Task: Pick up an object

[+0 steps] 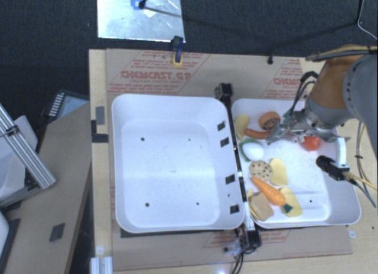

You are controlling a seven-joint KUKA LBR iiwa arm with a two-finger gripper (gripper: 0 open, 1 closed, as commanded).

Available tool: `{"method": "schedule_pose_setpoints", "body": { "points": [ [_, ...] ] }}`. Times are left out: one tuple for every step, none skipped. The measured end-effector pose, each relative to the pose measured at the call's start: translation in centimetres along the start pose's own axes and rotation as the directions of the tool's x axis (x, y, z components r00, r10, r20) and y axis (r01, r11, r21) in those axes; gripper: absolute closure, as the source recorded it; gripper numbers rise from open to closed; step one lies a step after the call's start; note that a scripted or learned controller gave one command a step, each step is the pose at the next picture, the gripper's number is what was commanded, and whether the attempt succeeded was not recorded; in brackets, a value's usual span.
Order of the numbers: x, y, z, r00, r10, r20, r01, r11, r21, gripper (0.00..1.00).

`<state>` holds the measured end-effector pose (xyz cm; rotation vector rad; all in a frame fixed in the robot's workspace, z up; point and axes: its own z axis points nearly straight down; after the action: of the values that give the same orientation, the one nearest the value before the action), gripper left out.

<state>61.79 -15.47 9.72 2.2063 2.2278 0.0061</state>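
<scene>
Toy food is seen gathered in the right bin [339,199], and the gripper [276,132] is lowered among it near the bin's far end, though whether its jaws are apart or together cannot be told. Just beside the gripper a brown round piece [269,118], an orange-red sausage-like piece [256,132] and a white egg [253,150] are found, while a red tomato [311,143] lies under the wrist. Nearer the front a cookie [260,169], a carrot [269,190] and yellow pieces [279,171] are laid, and the left bin [171,160] is set alongside.
</scene>
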Motion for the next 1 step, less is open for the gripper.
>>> {"method": "schedule_pose_setpoints", "body": {
  "points": [
    [7.05, 4.50, 1.28, 1.000, 0.002, -0.001, -0.002, 1.000, 0.015, 0.00]
  ]
}}
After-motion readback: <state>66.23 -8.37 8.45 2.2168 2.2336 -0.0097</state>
